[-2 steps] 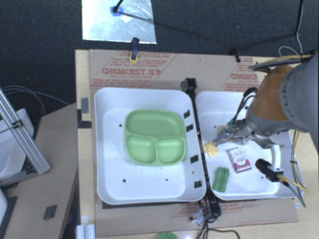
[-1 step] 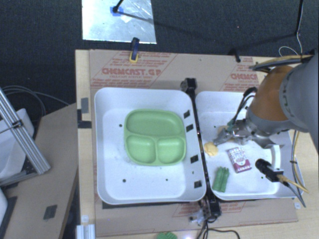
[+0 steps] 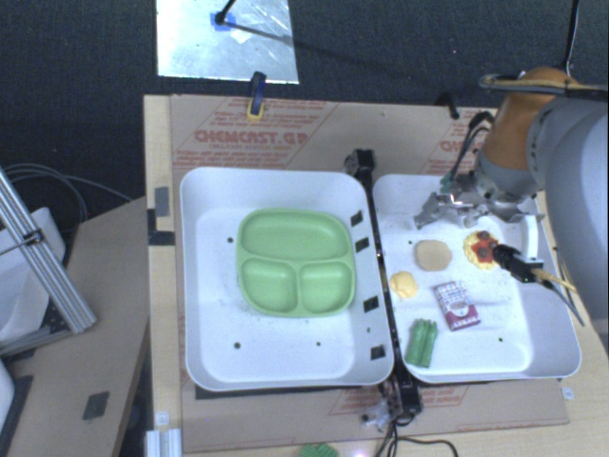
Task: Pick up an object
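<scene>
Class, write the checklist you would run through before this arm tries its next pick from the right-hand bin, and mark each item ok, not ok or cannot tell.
1. Gripper over the right white bin: ok.
2. Fingers open for a grasp: cannot tell.
3. Round tan cookie-like disc lies apart from its neighbours: ok.
4. Small yellow lump near the bin's left wall, tight for fingers: cannot tell.
5. Green divided plastic tray sits in the left white bin, out of the way: ok.
6. Red and white packet lies flat: ok.
</scene>
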You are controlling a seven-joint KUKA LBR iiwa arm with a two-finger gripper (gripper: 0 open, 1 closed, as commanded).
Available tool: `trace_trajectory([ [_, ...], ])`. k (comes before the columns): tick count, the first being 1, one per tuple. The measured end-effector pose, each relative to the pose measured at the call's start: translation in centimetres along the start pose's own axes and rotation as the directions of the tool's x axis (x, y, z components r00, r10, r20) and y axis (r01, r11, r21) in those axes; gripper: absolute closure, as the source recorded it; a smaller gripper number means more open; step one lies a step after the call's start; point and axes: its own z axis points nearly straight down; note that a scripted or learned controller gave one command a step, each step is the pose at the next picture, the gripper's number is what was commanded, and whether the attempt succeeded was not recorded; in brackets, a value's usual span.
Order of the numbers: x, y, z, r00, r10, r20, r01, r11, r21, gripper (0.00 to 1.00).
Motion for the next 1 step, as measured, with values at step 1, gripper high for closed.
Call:
trace_trajectory([
  [1,-1.52,-9.63,0.16,1.000,0.010,-0.005,-0.010,1.000,0.019,0.00],
])
